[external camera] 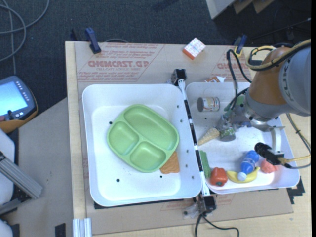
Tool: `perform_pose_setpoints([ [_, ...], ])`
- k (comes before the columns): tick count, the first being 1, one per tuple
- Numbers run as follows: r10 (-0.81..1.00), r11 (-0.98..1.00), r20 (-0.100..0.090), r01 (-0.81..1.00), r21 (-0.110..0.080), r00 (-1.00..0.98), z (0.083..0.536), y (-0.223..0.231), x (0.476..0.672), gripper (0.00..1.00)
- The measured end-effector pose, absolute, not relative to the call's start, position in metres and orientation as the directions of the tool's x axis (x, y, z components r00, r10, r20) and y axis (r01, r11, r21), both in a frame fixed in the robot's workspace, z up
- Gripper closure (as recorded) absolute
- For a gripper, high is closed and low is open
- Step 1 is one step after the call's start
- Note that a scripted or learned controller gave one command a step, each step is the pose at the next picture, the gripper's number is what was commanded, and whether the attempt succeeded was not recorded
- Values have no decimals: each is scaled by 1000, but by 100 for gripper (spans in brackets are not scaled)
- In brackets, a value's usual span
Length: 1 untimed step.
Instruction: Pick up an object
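The grey arm (pixel 289 83) reaches in from the right edge of the bench, its orange band (pixel 264 80) sitting over the far right corner of the right bin (pixel 284 181). The wrist bends down and toward the divider between the two bins, and the gripper (pixel 228 131) hangs low over the middle of the right bin. Whether it is released or clenched, I cannot tell.

Just beside the gripper, toward the divider, lies a tan cone (pixel 208 136), pointing at the bin's left wall; whether the gripper touches it is unclear. A small clear jar (pixel 209 103) lies on its side near the bin's far left corner. Along the near edge rest a red pepper-like toy (pixel 218 176), a yellow banana (pixel 245 177) and a blue bottle (pixel 248 163) lying across it.

In the left bin (pixel 94 132) a green divided plate (pixel 143 138) sits near the centre, with an orange flat piece (pixel 171 166) tucked under its near right rim.
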<state>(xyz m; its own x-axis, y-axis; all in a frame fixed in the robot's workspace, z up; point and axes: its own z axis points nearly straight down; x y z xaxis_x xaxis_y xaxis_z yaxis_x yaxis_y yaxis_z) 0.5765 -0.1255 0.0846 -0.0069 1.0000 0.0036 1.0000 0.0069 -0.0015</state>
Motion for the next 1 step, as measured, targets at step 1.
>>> perform_pose_setpoints([
  [1,1000,12,2,1000,14,-12,192,-30,609,100],
])
